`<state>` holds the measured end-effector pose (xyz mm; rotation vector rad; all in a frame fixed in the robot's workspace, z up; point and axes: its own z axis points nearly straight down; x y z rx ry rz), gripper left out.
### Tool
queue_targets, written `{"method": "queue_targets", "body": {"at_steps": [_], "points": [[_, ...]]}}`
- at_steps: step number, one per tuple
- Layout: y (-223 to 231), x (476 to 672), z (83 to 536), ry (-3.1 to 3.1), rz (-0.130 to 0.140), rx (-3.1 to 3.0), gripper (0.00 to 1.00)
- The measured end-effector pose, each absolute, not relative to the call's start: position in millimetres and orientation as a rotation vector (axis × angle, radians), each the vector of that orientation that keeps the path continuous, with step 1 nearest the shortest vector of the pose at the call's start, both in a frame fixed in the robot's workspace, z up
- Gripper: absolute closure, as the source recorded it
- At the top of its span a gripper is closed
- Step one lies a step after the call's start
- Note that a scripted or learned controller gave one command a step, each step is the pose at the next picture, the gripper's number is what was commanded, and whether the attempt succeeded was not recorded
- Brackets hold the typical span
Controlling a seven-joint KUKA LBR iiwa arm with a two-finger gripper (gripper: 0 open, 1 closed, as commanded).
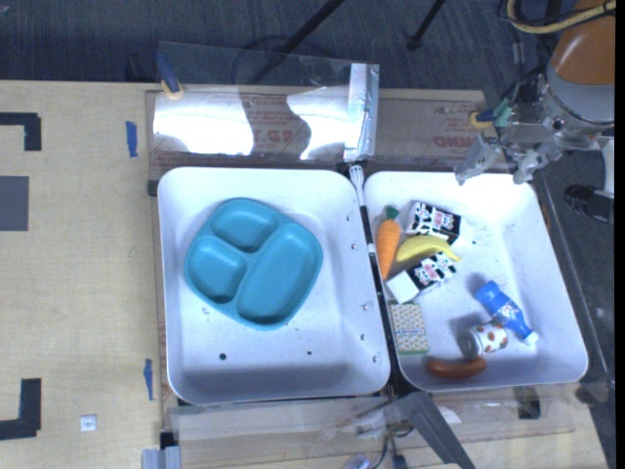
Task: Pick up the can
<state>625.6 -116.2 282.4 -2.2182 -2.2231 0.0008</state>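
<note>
While the claw [500, 160] hangs above the right white bin's [559, 262] far rim, its state indeterminate, the small red-and-white metal can [487, 339] lies near the front; likely light, rigid, slippery: grip across its cylindrical sides.

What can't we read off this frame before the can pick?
- Gripper, camera view: small and blurred against the back rim of the right bin; jaws' state unreadable.
- Can: label too small to read; the blue item lies close, contact unclear.
- Sausage: by the front wall, touching it or not unclear.
- Arm: cut off by the right edge.
- Cow-print cartons: partly overlapped by the banana.
</note>
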Motion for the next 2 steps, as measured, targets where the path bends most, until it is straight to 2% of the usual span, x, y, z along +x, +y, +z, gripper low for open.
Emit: {"method": "queue_targets", "body": {"at_steps": [1, 2], "points": [[-95.1, 587.0, 406.2, -2.668, -0.003, -1.670, 0.00], [-95.8, 588.3, 417.5, -2.673, -0.007, -1.674, 1.00]]}}
